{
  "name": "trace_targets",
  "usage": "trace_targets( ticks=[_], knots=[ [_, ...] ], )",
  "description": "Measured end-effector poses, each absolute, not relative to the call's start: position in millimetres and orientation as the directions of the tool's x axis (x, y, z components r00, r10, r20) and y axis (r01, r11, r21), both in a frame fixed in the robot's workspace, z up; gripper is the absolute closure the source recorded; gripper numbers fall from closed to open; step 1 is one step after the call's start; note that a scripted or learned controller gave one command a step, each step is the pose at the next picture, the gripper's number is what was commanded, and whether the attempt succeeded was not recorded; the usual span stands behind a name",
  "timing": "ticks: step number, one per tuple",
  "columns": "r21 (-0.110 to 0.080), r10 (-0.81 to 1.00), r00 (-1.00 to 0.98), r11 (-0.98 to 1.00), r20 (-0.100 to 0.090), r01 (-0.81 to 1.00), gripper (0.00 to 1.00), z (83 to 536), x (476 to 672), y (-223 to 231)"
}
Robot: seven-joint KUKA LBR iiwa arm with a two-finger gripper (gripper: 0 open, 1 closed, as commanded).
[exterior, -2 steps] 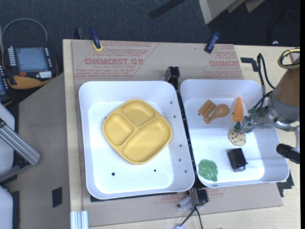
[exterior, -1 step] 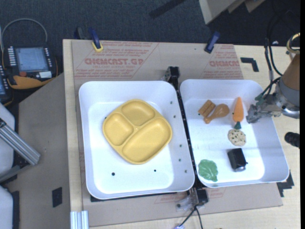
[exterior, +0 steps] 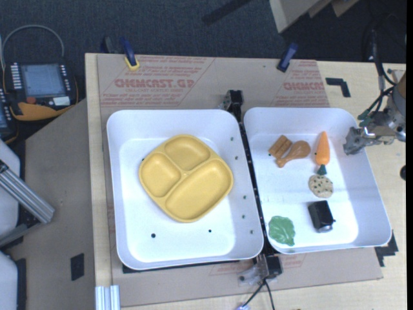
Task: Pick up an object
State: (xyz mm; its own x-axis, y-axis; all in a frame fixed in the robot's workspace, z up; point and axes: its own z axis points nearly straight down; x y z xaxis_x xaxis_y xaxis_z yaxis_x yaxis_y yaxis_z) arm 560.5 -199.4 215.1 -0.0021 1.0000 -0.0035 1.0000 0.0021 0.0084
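The right bin (exterior: 361, 192) holds several small items: a brown drumstick-shaped piece (exterior: 288, 150), an orange carrot (exterior: 322, 149), a speckled cookie (exterior: 321, 185), a black block (exterior: 321, 215) and a green leafy piece (exterior: 282, 230). My gripper (exterior: 357, 141) hangs at the bin's right rim, to the right of the carrot and apart from it. Nothing shows between its fingers.
The left bin (exterior: 129, 173) bears a yellow three-compartment plate (exterior: 186, 176). A clamp bracket (exterior: 233, 99) sits between the bins at the back, and blue clips (exterior: 130, 52) hold the cardboard base. A pendant screen (exterior: 40, 82) lies at the far left.
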Motion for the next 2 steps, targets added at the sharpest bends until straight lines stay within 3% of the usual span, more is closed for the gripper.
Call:
trace_targets(
  ticks=[1, 2],
  knots=[
    [0.009, 1.000, -0.002, 0.002, -0.004, 1.000, 1.00, 276, 565.0, -192],
    [0.005, 1.000, -0.001, 0.001, -0.002, 1.000, 1.00, 298, 565.9, -192]
  ],
)
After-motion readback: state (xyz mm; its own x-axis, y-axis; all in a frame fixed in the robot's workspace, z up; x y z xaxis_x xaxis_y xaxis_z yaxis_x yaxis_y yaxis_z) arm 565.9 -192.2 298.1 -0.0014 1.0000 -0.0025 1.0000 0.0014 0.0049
